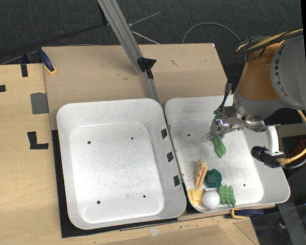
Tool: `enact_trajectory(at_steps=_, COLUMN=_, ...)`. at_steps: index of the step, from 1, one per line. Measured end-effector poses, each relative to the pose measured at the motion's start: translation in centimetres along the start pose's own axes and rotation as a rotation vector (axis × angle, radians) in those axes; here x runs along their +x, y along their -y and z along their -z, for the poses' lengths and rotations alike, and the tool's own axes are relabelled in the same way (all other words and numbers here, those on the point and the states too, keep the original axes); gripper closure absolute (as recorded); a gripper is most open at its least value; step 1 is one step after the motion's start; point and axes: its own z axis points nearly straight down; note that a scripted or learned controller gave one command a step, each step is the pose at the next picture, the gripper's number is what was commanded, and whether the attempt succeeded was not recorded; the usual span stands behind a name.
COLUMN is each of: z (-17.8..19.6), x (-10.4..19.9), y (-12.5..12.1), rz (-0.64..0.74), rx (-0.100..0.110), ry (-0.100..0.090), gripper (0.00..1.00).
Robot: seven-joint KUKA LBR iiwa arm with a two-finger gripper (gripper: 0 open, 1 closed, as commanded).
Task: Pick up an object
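Observation:
My gripper [218, 135] hangs over the middle of the right bin [187, 118], reaching in from the right. Its fingers are shut on the upper end of a small light green object [219, 148], which dangles below them over the bin floor. Near the right bin's front edge lies a cluster: a tan wedge-shaped piece [201, 172], a dark green round object [213, 178], a white ball [210, 199], a yellow piece [195, 197] and a light green ridged piece [227, 195].
The left bin [114, 166] stands beside the right one, with a ridge of rims between them. A slanted metal pole [129, 38] rises from behind the bins. The arm's grey body and orange band [262, 79] overhang the right bin's right side.

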Motion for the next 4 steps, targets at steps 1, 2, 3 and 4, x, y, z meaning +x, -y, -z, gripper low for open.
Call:
enact_trajectory(at_steps=1, z=5.6, x=0.6, y=-0.9, rz=0.001, rx=-0.002, ry=0.000, gripper=1.00)
enact_trajectory(at_steps=2, z=7.5, x=0.7, y=-1.0, rz=0.000, rx=0.001, ry=0.000, gripper=1.00)
enact_trajectory(at_steps=3, z=8.0, x=6.8, y=-0.7, rz=0.006, rx=0.004, ry=-0.003, gripper=1.00)
enact_trajectory(at_steps=4, z=8.2, x=11.9, y=1.3, rz=0.005, rx=0.005, ry=-0.002, gripper=1.00)
